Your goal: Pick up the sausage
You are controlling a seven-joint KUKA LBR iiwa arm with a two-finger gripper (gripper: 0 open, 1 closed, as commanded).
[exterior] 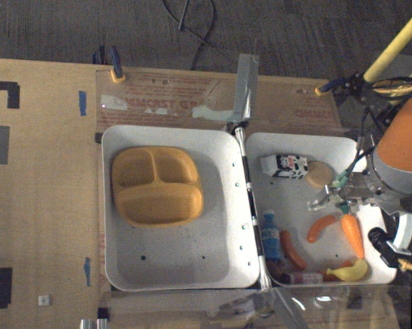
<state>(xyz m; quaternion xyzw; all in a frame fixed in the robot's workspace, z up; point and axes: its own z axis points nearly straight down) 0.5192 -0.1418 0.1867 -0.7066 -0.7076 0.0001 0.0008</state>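
An orange-red sausage (pixel 320 228) lies curved on the floor of the right bin (pixel 299 147), near its middle. A second reddish sausage-like piece (pixel 292 250) rests by the bin's left wall, beside a blue bottle (pixel 269 237). My gripper (pixel 330 198) comes in from the right and hangs just above the upper end of the orange-red sausage. It looks open, with nothing between its fingers. The orange-banded arm (pixel 401 145) fills the bin's right side.
In the right bin there are also a carrot (pixel 353 235), a yellow banana (pixel 349 271), a spotted milk carton (pixel 285 165) and a tan round piece (pixel 319 174). The left bin (pixel 215 256) holds a yellow divided plate (pixel 157 185). Cables trail around the wrist.
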